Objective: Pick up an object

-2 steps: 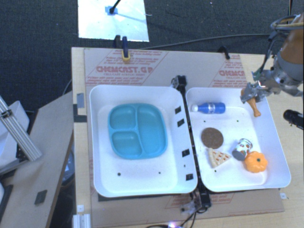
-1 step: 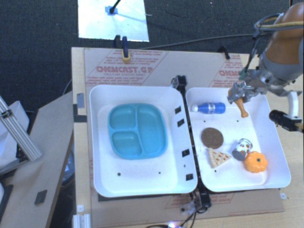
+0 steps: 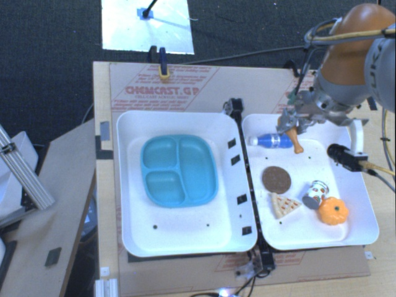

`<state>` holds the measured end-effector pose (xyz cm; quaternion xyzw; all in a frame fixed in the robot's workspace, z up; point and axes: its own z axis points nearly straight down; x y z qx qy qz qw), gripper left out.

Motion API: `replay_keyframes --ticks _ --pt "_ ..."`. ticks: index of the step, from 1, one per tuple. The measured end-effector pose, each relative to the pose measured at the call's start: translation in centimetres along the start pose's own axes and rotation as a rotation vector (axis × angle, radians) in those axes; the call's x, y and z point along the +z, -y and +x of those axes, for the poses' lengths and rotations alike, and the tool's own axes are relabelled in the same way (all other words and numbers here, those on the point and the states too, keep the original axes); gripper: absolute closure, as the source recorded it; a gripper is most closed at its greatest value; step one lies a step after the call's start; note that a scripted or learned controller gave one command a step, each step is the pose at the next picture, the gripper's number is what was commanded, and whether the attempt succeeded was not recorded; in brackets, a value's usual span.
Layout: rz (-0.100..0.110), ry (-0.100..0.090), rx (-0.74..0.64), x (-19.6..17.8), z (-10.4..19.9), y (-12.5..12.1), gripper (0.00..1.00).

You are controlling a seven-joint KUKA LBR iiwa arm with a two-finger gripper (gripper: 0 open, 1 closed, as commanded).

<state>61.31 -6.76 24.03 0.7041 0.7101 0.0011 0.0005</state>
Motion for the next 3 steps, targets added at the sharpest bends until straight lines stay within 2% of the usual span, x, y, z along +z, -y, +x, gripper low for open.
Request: replay_keyframes --ticks 1,2,3 --pt "0.001 -0.001 -0.002 -0.4 6.0 -0.2 1.00" --pt "0.002 -0.001 0.000 -0.6 10.5 0.6 1.00" --pt "0.002 0.000 0.000 0.9 15.2 1.6 1.00"
